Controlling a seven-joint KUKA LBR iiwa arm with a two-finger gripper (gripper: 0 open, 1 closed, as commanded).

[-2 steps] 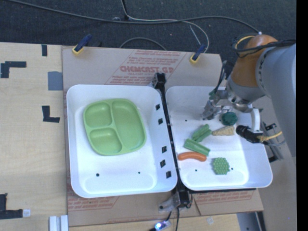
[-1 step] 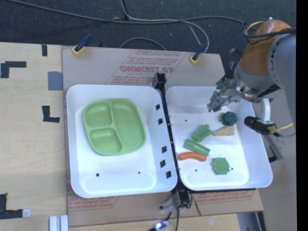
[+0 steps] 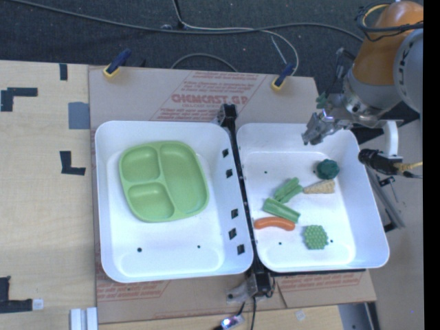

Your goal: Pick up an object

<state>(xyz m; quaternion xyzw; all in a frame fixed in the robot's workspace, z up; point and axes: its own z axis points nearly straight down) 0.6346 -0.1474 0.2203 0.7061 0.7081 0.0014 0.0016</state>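
Note:
The right bin [image 3: 271, 139] holds toy food: a dark green round piece [image 3: 327, 168], a pale corn-like cone [image 3: 320, 187], two green bean-like pieces [image 3: 287, 189] [image 3: 280, 210], an orange sausage-like piece [image 3: 274, 223] and a light green knobbly ball [image 3: 315, 236]. My gripper [image 3: 313, 135] hangs over the bin's far right corner, above and left of the dark green piece. It sits apart from all the toys, and I see nothing between its fingers.
The left bin [image 3: 110, 205] holds a light green divided plate [image 3: 163, 180]. Black clips run along the divider between the bins [image 3: 234, 184]. Cables and two clamps [image 3: 117, 62] [image 3: 283, 78] lie beyond the bins.

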